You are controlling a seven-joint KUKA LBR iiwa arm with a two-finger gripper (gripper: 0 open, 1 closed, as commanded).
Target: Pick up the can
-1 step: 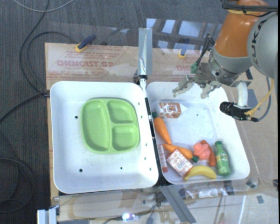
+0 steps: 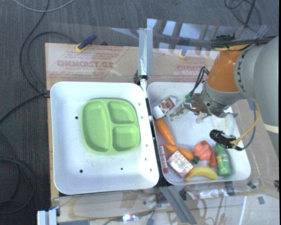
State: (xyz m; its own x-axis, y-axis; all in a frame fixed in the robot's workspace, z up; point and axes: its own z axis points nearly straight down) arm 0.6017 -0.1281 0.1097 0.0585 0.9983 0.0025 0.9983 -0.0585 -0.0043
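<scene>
A small brown and white container point(image 2: 167, 105), the nearest thing to a can here, lies in the upper left corner of the right bin point(image 2: 243, 172). My gripper point(image 2: 188, 114) hangs just to its right, low over the bin floor. Its fingers point(image 2: 177, 112) are spread and it is open, with only bare white bin between them. The left finger is close to the container, but I cannot tell whether it touches. The grey wrist with the orange band point(image 2: 222, 74) reaches in from the upper right.
Below the gripper the right bin holds a carrot point(image 2: 165, 130), a juice carton point(image 2: 180, 163), a banana point(image 2: 201, 173), a red fruit point(image 2: 203, 150), a green bottle point(image 2: 222, 161) and a white bottle point(image 2: 230, 123). A green divided plate point(image 2: 111, 125) sits in the left bin point(image 2: 65, 172).
</scene>
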